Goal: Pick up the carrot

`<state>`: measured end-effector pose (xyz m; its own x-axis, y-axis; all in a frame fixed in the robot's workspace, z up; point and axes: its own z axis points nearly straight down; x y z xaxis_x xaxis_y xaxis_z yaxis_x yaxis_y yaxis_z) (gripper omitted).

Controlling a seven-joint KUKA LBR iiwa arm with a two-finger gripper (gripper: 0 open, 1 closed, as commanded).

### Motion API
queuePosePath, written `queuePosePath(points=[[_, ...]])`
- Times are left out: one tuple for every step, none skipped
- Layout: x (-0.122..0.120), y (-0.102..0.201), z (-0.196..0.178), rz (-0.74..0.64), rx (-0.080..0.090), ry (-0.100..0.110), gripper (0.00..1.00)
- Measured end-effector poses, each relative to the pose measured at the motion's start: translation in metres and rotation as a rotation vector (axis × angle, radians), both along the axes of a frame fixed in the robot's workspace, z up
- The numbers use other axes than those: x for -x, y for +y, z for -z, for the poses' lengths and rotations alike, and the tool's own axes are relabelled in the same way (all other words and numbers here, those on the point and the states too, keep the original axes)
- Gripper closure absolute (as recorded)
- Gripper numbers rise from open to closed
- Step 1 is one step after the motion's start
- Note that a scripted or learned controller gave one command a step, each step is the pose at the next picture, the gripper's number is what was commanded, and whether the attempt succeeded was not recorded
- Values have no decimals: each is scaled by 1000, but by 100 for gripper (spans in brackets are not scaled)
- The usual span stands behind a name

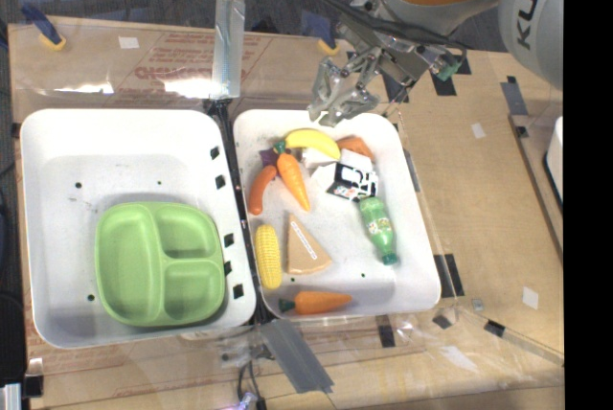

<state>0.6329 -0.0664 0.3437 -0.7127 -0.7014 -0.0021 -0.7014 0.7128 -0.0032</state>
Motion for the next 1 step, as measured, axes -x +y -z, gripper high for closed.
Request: queuePosePath(points=[[5, -83, 63, -7, -2, 9, 100]])
